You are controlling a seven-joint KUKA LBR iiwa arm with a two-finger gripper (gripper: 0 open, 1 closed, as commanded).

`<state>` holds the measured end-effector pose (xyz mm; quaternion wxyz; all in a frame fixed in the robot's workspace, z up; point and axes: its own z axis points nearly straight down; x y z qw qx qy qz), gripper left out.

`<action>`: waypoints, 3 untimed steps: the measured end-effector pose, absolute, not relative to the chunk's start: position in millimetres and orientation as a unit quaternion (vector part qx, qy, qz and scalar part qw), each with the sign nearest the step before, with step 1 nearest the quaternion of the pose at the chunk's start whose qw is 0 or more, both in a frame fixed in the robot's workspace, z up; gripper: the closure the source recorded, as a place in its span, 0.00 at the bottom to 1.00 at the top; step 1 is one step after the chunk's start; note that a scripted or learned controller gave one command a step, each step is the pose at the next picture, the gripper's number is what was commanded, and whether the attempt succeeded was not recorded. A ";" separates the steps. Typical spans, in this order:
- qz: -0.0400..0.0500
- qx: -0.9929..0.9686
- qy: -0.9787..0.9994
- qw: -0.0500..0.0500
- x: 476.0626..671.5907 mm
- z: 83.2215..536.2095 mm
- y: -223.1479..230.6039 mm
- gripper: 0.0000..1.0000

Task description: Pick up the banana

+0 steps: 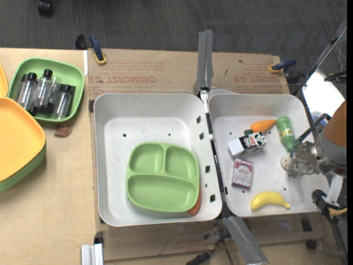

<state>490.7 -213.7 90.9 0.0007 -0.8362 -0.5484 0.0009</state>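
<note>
The yellow banana point(269, 201) lies flat near the front edge of the right white bin point(220, 164), its curve opening downward. My gripper point(299, 164) hangs over the right side of that bin, up and to the right of the banana and apart from it. The grey arm with its orange band point(337, 128) comes in from the right edge. Nothing shows in the gripper.
The right bin also holds an orange carrot point(262, 125), a green bottle point(285, 132) close to the gripper, a black-and-white box point(247, 143) and a pink card box point(242, 173). A green divided tray point(163, 177) sits in the left bin point(110, 148). A green bowl of bottles point(47, 90) and yellow plates point(16, 148) stand far left.
</note>
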 end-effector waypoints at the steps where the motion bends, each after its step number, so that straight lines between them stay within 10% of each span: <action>1: 0.002 -0.906 -0.423 0.001 515.4 90.4 -214.4 1.00; 3: 0.003 -0.994 -0.112 0.001 525.8 108.6 -203.8 1.00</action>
